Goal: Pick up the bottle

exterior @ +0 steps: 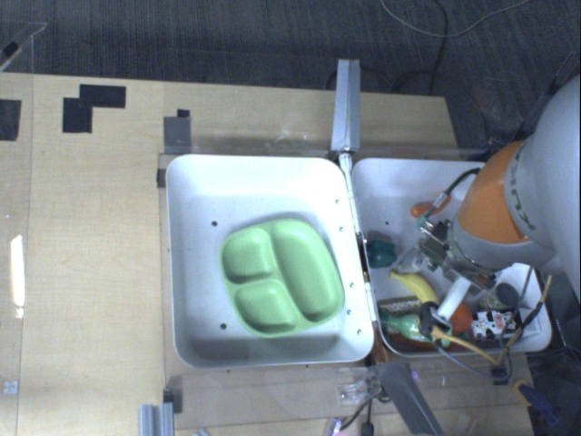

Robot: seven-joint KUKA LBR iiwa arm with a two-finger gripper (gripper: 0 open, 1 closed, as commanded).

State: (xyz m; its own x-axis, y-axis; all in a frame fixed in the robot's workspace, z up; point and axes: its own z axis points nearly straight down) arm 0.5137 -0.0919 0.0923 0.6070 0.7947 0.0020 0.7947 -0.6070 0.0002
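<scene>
The arm (pixel 545 180) is reaching in from three o'clock, bending down over the right bin (pixel 390 184); its gripper (pixel 434 260) is hanging above the banana (pixel 415 286), grip state indiscernible.

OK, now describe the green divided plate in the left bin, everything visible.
The green divided plate is pale green, looks like smooth plastic, with rounded corners and three compartments: one long one along its right side and two smaller ones on its left. It lies flat, turned at a slant, on the floor of the left bin, toward its near right part. Nothing rests in it, and it lies apart from the bin's walls.
</scene>
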